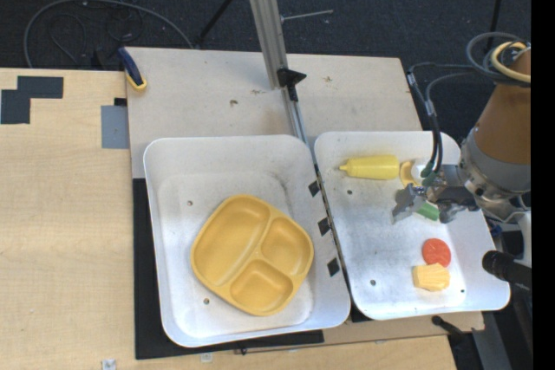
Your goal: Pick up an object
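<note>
In the right bin [375, 243] lie a yellow squeeze bottle [371, 168] on its side at the back, a red round piece [436, 252] and a small yellow piece [431, 276] toward the front right. My gripper [414, 204] reaches in from the right and hangs low over the bin's right middle, just in front of the bottle's cap end. A small green object [428, 210] sits right under or against it, partly hidden by the gripper's dark body. Whether the green object is held cannot be made out.
The left bin [173, 186] holds a yellow divided plate [251, 254]. An aluminium post [264, 22] rises behind the two bins, with a rod running down between them. The arm's orange-banded body [507, 130] stands over the right bin's right rim.
</note>
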`<state>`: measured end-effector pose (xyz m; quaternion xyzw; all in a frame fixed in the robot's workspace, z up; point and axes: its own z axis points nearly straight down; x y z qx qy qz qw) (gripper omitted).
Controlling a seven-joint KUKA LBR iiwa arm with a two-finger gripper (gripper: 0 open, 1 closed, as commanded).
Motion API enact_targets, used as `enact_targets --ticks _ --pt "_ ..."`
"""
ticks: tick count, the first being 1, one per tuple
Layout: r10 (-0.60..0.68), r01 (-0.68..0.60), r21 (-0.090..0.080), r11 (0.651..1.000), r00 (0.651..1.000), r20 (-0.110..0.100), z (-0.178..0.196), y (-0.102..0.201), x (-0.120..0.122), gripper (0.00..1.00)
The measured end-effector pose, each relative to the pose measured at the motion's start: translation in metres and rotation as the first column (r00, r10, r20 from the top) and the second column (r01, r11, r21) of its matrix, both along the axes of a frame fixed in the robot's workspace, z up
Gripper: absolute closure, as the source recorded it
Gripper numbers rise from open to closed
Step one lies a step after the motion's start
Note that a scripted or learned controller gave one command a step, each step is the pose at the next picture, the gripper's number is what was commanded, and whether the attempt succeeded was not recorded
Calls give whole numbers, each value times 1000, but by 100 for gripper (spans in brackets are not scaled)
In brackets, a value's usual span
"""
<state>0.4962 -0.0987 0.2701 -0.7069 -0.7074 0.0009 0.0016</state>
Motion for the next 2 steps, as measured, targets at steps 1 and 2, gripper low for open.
enact_targets --ticks 1,2 --pt "0 0 1 1000 1000 -6 -62 2 6 0" --pt "-1 1 1 1000 1000 -5 -108 9 6 0"
